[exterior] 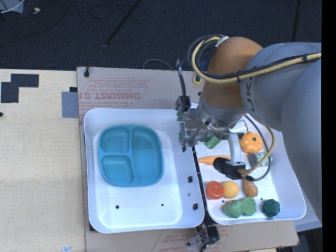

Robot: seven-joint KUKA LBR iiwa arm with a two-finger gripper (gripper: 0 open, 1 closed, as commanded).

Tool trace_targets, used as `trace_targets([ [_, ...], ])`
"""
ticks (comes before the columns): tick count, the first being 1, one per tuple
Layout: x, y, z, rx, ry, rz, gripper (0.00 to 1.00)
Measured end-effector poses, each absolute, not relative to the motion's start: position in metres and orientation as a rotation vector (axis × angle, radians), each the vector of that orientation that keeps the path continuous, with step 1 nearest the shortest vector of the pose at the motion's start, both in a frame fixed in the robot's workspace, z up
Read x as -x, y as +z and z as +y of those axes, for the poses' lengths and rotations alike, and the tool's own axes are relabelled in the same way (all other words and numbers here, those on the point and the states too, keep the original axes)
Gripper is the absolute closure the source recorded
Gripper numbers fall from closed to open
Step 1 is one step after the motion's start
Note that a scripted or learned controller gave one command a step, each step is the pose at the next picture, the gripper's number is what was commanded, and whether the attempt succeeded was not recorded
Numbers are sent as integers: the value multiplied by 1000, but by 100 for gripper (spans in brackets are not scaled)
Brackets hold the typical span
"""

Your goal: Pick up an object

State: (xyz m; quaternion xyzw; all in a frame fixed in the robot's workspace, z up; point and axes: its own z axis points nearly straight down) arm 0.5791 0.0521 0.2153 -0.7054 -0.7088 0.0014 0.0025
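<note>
Arm [247, 88] hangs over the right bin [294, 193], toys clustered at its 6 o'clock for picking; gripper [210, 140] hidden, so its grasp I cannot tell

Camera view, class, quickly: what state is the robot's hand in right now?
Hand: cannot be told; it sits at the left edge of the right bin, above the divide between the bins.
</note>
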Motion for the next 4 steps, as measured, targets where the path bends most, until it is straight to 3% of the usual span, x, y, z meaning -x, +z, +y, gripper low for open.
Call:
trace_targets([
  [1,-582,221,89,2216,3,-2223,100],
  [2,-591,227,86,2215,3,-2225,100],
  [4,-588,217,92,2220,6,-2220,100],
])
